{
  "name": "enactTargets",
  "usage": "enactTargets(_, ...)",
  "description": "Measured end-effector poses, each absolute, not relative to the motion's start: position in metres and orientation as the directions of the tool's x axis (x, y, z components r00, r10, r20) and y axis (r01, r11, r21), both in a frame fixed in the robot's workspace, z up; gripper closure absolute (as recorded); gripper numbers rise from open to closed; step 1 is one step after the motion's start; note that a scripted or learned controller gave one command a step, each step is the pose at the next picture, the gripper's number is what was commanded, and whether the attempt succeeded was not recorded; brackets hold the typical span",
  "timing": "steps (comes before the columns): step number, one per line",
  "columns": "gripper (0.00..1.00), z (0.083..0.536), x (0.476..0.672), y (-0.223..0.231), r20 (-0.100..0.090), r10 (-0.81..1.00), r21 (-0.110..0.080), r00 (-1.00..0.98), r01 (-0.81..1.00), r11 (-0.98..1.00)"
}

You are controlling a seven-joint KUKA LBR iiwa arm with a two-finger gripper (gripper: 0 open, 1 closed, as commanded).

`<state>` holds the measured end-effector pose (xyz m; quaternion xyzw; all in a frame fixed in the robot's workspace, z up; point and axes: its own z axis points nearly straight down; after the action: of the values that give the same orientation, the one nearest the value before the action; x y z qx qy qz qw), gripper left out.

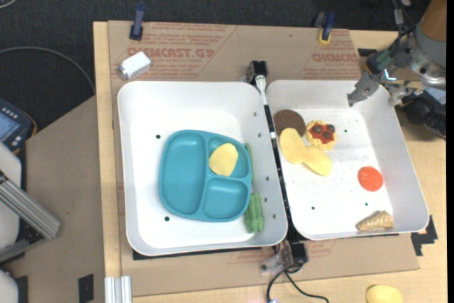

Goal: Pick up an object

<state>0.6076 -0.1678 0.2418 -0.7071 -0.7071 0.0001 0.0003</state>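
My gripper [376,90] hangs over the far right corner of the right bin [397,152], open, with nothing between its fingers. Below it in that bin lie a brown disc [287,120], a red and yellow pizza-like toy [321,133], two pale yellow pieces [292,144] [318,164], an orange-red round piece [369,178] and a tan wedge [374,222]. The left bin [142,124] holds a teal divided plate [186,177] with a yellow piece [224,160] on it. A green piece [254,213] lies beside the plate's right edge.
Both bins sit on a cardboard sheet [213,46] clamped by blue clips [137,21] [326,28]. A small white object [135,65] rests on the cardboard at far left. A yellow object [383,293] lies off the bench's front right.
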Motion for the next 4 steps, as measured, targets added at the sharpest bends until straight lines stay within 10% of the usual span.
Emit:
enactTargets(1,1.0,0.253,0.608,-0.168,-0.001,1.0,0.003,-0.001,1.0,0.001)
enactTargets(2,1.0,0.364,0.553,-0.145,-0.001,1.0,0.005,-0.002,1.0,0.002)
enactTargets(4,1.0,0.538,0.537,-0.02,0.0,1.0,0.01,-0.006,1.0,0.006)
